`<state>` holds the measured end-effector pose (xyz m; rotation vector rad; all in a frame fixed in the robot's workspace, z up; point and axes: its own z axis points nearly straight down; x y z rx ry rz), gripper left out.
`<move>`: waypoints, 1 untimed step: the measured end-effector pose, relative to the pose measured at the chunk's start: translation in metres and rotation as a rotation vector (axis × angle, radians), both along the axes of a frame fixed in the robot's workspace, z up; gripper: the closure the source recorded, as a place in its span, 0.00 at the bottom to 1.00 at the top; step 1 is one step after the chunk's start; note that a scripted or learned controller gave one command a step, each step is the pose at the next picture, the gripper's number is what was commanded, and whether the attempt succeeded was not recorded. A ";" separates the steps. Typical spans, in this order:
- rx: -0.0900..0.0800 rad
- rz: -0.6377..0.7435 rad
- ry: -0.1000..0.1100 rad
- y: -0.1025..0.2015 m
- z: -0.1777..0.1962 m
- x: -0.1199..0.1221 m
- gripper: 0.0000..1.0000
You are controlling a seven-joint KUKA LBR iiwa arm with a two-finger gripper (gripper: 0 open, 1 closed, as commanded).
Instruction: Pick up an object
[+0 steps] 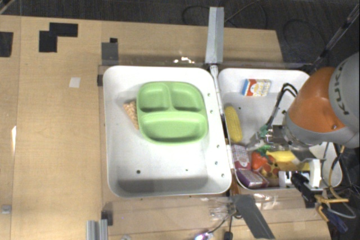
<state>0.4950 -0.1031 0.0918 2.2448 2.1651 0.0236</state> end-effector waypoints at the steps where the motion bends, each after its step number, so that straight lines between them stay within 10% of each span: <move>1: 0.007 0.001 -0.001 0.002 0.009 0.003 1.00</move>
